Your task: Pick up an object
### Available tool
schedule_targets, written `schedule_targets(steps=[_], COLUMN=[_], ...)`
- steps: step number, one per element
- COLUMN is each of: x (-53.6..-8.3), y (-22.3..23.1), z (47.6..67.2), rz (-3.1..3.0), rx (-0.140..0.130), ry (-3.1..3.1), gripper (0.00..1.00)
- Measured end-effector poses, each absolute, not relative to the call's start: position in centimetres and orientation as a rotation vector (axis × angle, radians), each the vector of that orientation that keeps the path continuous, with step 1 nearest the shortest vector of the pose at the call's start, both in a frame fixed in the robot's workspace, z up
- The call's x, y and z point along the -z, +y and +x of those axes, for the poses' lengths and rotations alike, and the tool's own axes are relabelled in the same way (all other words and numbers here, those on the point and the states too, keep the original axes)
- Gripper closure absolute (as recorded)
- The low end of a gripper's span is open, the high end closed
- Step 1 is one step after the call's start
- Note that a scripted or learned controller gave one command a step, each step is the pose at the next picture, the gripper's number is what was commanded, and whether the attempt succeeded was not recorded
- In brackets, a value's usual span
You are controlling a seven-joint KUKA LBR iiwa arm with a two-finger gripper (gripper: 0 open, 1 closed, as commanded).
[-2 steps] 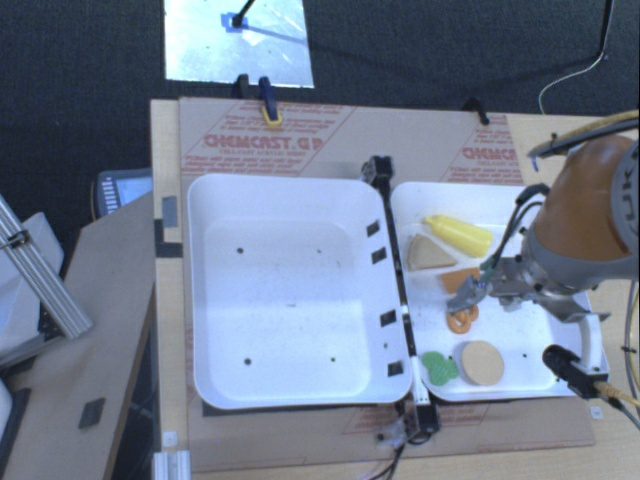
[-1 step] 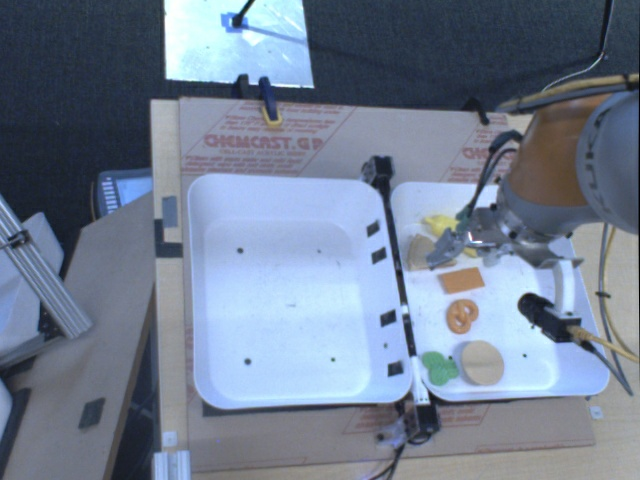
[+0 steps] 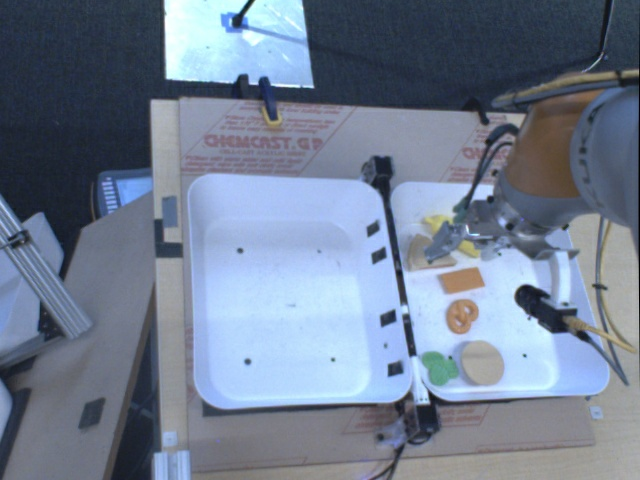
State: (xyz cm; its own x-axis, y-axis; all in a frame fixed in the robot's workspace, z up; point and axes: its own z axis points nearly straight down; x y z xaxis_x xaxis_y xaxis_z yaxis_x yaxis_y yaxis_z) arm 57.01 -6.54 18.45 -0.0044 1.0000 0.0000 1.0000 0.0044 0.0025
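Note:
In the right bin (image 3: 575,368) lie several small food-like pieces: a yellow piece (image 3: 437,224) at the back, a tan wedge (image 3: 420,253), an orange square (image 3: 461,281), a pretzel (image 3: 461,315), a tan disc (image 3: 482,362) and a green piece (image 3: 438,369). My gripper (image 3: 445,241) hangs low over the back of this bin, its tips right at the tan wedge and just below the yellow piece. Nothing is visibly held between the fingers.
The left bin (image 3: 290,288) sits beside it, split off by a black-clipped divider (image 3: 390,268). A black fitting with a cable (image 3: 545,311) lies across the right bin's right side. The grey and orange arm (image 3: 570,158) covers the bin's back right corner.

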Motion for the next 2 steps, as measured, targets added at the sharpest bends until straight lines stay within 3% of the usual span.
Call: schedule_targets(steps=[1, 2], x=[-18.4, -20.9], y=[-7.2, -5.7], z=[48.3, 58.2], rz=[2.226, 2.207], rx=[0.004, -0.012], ry=[2.222, 2.224], gripper=[0.00, 0.00])
